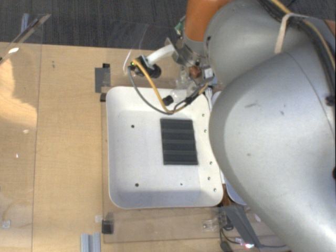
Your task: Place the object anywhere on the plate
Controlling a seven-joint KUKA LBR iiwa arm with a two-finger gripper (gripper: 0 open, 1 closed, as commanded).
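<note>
Nearest to us, the grey arm (pixel 273 135) bulks across the right side of the view, its rounded housing covering whatever lies beneath it there.

Going from the left, we see the pale wooden surface (pixel 52 156), with a clear panel edge (pixel 31 22) catching light at its upper left corner. A small dark bracket (pixel 103 77) stands just beside the upper left corner of the white bin (pixel 131 156), and another dark clip (pixel 107 226) sits near the bin's lower left corner. The bin is shallow with rounded corners, and a few small dark dots mark its floor. A dark ribbed rectangular pad (pixel 179 141) lies flat right of the middle of the bin floor, its long side running up and down the view.

Above the bin's far rim, a yellow and black cable (pixel 153 91) loops down from a white cylindrical fitting (pixel 157 56) and curls across the bin's upper edge. Just right of that, the end effector (pixel 188 73) hangs below the orange band (pixel 202 9), over the bin's far right corner; it is small and cluttered here, and we cannot tell how it stands or whether it holds anything.

We cannot make out the plate, or any loose object to go on it. A sliver of white (pixel 231 196) peeks out beneath the arm at the bin's lower right.
</note>
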